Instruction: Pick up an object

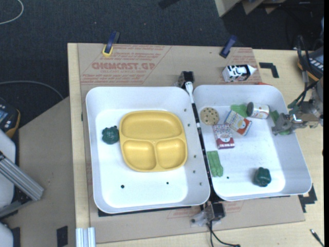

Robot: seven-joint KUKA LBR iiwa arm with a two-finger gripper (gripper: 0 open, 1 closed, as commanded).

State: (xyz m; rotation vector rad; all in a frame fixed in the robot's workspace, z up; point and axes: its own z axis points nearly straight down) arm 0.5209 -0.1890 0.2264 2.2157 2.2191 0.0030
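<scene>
- Nearest the lens, at the bottom of the camera view, sits the front rim of the left bin [103,199], the larger-looking of the two white bins; it likely serves as the drop side, since it carries little
- Inside it lies a yellow divided plate [153,140], flat and roughly centred, with a small dark green toy [110,135] just beside its left edge
- Touching along a shared middle wall is the right bin [295,153], which holds the clutter and so, I judge, is the side to pick from
- Its contents, biggest first: a red and white packet [224,136], a blue and white carton [237,122] touching it, a green strip [214,163] against the middle wall, a green pepper [261,176] near the front, a round cookie [208,116], and a small can [258,110] lying on its side
- A black and white carton [238,72] rests outside, behind that bin
- At the right bin's right rim hovers the gripper [284,125]; whether its jaws are apart or together I cannot tell, and nothing is seen between them, so no object is picked yet
</scene>
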